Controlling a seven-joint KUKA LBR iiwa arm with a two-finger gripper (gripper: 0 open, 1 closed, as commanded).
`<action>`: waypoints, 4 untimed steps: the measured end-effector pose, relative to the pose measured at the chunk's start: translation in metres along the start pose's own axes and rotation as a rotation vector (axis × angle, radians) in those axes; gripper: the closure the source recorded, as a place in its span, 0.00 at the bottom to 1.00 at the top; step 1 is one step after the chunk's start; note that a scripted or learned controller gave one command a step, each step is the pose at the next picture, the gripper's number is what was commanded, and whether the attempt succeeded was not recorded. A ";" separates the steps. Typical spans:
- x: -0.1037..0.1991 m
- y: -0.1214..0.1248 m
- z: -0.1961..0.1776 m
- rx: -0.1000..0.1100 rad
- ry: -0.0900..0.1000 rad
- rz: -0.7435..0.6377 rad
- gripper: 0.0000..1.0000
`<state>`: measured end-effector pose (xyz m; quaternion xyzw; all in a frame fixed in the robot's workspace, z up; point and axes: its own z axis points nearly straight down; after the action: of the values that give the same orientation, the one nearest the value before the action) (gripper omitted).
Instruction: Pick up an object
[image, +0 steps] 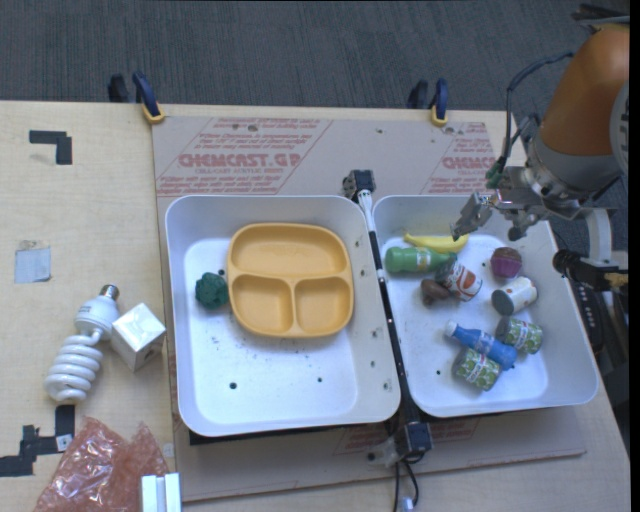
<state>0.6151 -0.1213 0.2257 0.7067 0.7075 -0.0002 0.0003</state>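
Note:
The right bin (560, 385) holds several small objects: a yellow banana (435, 241), a green bottle (413, 261), a red-and-white can (463, 281) beside a brown lump (436, 291), a purple ball (506, 263), a white cup (513, 296), a blue bottle (481, 343) and two green patterned cans (521, 335) (476, 370). My gripper (490, 226) hangs above the bin's back part, between the banana and the purple ball. Its fingers are spread open with nothing between them.
The left bin (290, 400) holds a yellow divided plate (291, 278) and a green broccoli piece (211, 290). On the bench to the left lie a spiral light bulb (80, 350), a white cube (138, 332) and a reddish plastic bag (95, 470).

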 end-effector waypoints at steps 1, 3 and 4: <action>0.024 -0.049 0.113 0.000 0.000 0.003 0.00; 0.019 -0.092 0.133 0.000 0.001 0.003 0.00; -0.041 0.004 0.133 -0.001 0.012 -0.006 0.00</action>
<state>0.6189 -0.1626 0.0932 0.7046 0.7096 0.0043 -0.0038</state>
